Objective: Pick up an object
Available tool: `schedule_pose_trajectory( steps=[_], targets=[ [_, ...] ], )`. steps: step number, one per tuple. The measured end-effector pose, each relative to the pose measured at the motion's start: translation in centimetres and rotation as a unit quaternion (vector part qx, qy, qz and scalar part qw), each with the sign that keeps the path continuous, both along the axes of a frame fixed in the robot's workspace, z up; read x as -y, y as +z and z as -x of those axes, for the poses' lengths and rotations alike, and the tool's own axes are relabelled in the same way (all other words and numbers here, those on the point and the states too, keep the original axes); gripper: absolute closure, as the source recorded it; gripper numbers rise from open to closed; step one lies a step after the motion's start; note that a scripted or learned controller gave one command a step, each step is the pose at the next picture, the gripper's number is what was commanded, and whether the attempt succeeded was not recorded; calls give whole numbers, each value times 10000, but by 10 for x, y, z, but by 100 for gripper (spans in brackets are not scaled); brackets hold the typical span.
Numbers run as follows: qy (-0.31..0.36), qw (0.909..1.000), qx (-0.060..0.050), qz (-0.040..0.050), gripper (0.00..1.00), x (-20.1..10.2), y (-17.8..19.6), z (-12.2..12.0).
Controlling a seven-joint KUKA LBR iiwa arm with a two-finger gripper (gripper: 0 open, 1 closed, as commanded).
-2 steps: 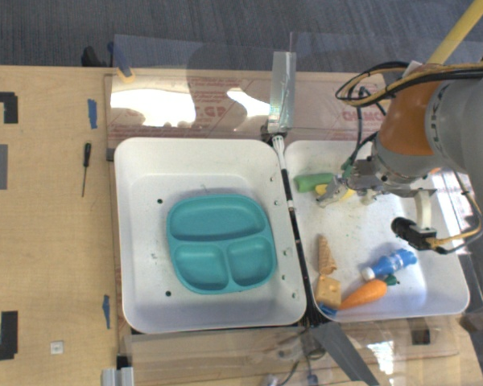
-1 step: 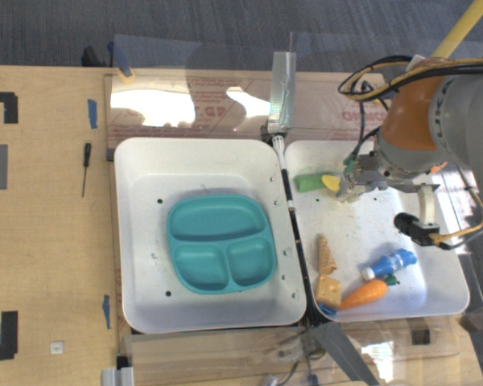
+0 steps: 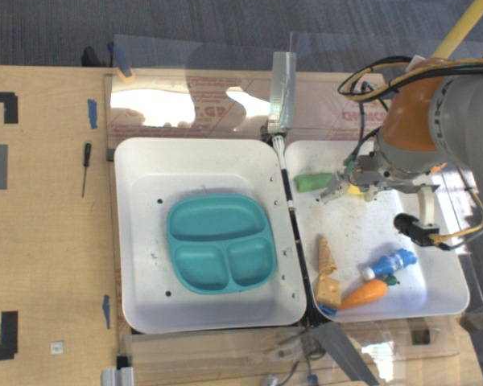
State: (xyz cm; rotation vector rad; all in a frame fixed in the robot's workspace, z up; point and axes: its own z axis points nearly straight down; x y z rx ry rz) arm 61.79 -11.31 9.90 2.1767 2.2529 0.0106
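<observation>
Right white bin (image 3: pixel 447 296), near edge: orange plastic carrot (image 3: pixel 364 294), blue-and-white bottle (image 3: pixel 390 264), tan cone (image 3: pixel 326 256). Farther: green block (image 3: pixel 310 182), just beside the gripper (image 3: pixel 342 185); finger state cannot be told. Left white bin (image 3: pixel 137 215): teal divided plastic tray (image 3: pixel 220 242).

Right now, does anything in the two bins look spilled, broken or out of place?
Nothing looks spilled or broken. The teal divided plate lies flat in the left bin. The carrot, blue bottle and ice cream cone lie loose.
</observation>
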Motion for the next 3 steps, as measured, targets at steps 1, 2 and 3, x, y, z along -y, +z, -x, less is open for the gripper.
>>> schedule_pose_trajectory(
  steps=[1, 2, 3],
  targets=[
    [518, 9987, -27, 6, 0, 11, 36, 18],
    [215, 9998, -37, 2, 0, 50, -11, -28],
    [1739, 9847, -47, 9, 0, 87, -8, -5]
  ],
)
